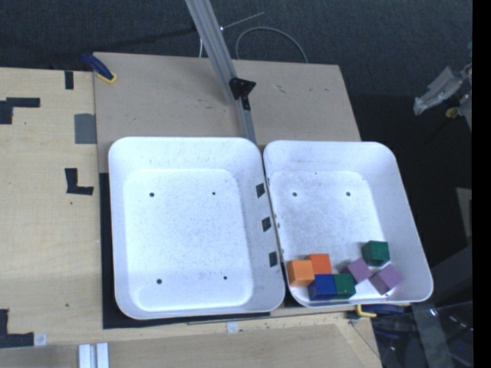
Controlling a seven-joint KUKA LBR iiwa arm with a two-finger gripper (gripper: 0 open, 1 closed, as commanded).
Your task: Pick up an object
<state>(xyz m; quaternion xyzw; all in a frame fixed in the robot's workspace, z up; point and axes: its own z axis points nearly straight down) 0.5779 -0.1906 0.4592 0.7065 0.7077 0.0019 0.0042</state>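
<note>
Blocks sit clustered at about five o'clock in the right bin (399, 205): an orange block (301, 271) touching a second orange block (321, 264), a blue block (324, 285) just below them, a dark green block (344, 284) beside the blue one, a purple block (358, 270), another green block (376, 252) toward the bin's right wall, and a paler purple block (386, 278) near the rim. The left bin (123, 228) lies beside it on the tabletop (169, 90). At about two o'clock in the view, well apart from the bins, a grey shape that is probably the end effector (441, 92) hangs over dark floor; I cannot tell its state from here. Judging by this, the pick is at its approach stage, nothing grasped yet. Next move calls for travelling toward five o'clock and descending over one block; the green one by the wall stands freest, while the packed ones risk being nudged
</note>
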